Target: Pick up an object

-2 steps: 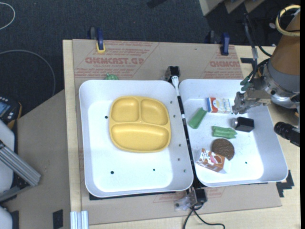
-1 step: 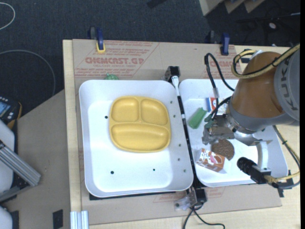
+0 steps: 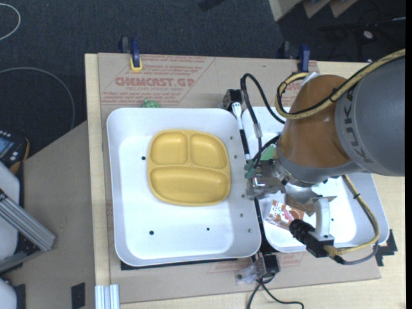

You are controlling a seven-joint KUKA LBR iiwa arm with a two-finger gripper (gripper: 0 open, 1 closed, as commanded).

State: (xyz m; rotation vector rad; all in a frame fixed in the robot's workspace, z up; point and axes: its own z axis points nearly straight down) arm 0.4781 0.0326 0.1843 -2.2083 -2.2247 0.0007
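Right now the arm (image 3: pixel 335 124) reaches in over the right bin (image 3: pixel 370 192), its wrist low above the bin's near-left part, and its bulk covers most of that bin. The hand (image 3: pixel 302 205) points down beneath the wrist; whether it is released or clenched I cannot tell, since the wrist and cables hide it from above.

Just beside the hand, on the right bin's floor, lies a small packet (image 3: pixel 282 212) with red, orange and white print. It looks like a thin wrapper or sachet: probably very light, soft and crinkly, lying nearly flat, with a slick film surface. Such a thing would likely slide or buckle under a pinch, so the surest hold seems to be across its narrow width near the middle, pressing down onto the bin floor before closing. It sits close to the bin's left wall, which leaves little room on that side.

The left bin (image 3: pixel 122 192) holds a yellow divided plate (image 3: pixel 190 167), lying flat near the middle. It looks stiff, smooth plastic, light, and wide; only its rim or a divider ridge would offer a grip.
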